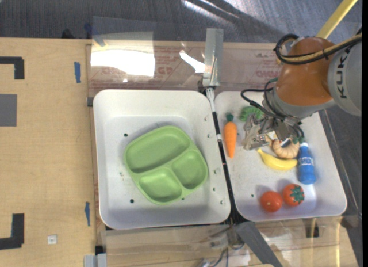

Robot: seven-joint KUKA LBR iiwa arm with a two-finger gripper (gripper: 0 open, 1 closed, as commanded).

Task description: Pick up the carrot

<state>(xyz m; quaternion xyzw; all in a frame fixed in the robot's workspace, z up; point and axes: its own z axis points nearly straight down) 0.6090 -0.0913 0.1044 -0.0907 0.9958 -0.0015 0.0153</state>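
An orange carrot (230, 137) with a green top lies upright along the left wall of the right bin (247, 202). My gripper (257, 135) hangs in the same bin just to the carrot's right, a small gap away from it. Nothing is visibly held between its metal fingers. The orange wrist band sits above it toward the upper right.
In the right bin lie a banana (277, 160), a blue bottle (306, 164), a tomato (271, 201), a strawberry (293, 194) and a green item (249, 112) by the gripper. The left bin (109, 116) holds a green divided plate (165, 164).
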